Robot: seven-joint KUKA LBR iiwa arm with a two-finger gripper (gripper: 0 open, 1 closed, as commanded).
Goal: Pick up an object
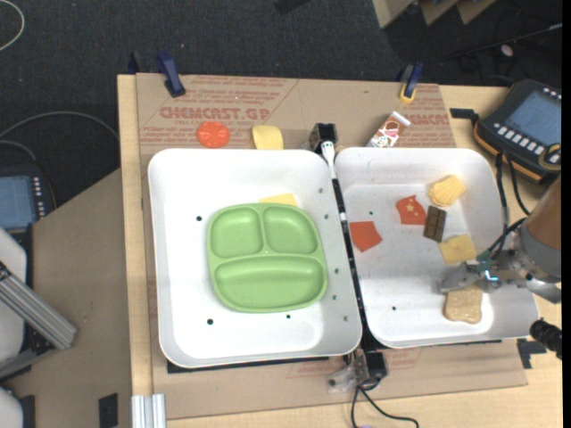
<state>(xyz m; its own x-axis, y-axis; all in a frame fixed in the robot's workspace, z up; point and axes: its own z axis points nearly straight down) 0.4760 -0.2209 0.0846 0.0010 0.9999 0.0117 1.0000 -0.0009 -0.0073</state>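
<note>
Low, gripper (457, 280) at right bin (393, 324) edge — touching cracker (463, 307).

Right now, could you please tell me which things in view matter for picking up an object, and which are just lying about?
For the job:
claw, low in the right bin
beige biscuit beside it
yellow block
brown bar
two red pieces
yellow lump

Lying about:
green divided plate in the left bin
orange disc, yellow piece and wrapper on the board behind

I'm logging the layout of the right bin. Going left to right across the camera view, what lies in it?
Orange-red piece → red piece with a star → brown bar → tan cookie
</note>
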